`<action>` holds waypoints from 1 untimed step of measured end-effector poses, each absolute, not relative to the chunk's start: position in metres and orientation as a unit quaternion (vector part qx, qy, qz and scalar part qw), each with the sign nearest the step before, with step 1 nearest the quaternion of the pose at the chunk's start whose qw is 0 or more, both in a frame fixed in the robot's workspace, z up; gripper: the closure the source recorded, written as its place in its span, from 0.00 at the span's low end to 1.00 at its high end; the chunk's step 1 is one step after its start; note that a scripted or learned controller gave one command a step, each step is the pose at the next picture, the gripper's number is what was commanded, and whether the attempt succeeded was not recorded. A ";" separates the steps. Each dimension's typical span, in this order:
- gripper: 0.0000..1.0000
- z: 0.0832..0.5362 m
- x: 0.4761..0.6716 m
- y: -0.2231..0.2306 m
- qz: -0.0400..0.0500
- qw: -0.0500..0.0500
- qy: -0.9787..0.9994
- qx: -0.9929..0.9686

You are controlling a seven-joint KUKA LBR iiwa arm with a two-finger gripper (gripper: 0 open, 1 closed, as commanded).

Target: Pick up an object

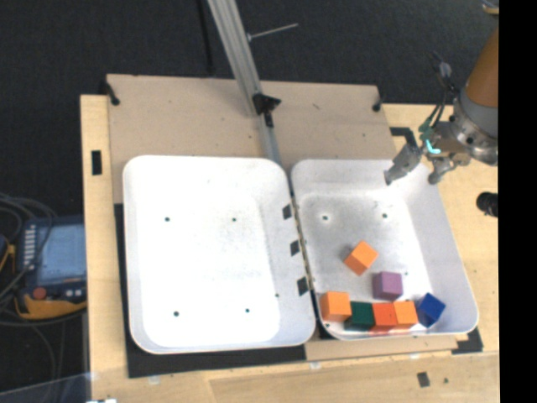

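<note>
Orange, and set corner-on, a small cube (pixel 362 258) lies alone on the floor of the right bin (pixel 436 225), apart from the other blocks and so the likeliest candidate for the pick. Relative to that cube, the claw (pixel 417 164) hangs up and to the right, over the bin's far right corner; its two fingers stand apart with nothing between them. The coming move therefore turns on a travel down-left across the bin and then a descent; the cube's rotated faces suggest the wrist may need turning to meet flat sides. Just below and right of the cube sits a purple block (pixel 388 285), near but not touching. Further below, along the bin's near wall, a row is packed closely: an orange block (pixel 337 305), a green block (pixel 362 315), two more orange blocks (pixel 394 314) and a blue block (pixel 430 308). None lies between claw and cube. Left of the cube, past the dividing rims, stands the left bin (pixel 201 250). Both bins rest on the table (pixel 96 242).
</note>
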State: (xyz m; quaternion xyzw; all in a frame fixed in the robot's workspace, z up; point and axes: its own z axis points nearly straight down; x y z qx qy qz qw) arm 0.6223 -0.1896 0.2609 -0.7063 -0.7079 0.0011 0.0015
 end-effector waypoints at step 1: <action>0.00 0.264 0.623 -0.190 0.001 -0.001 -0.709 -0.706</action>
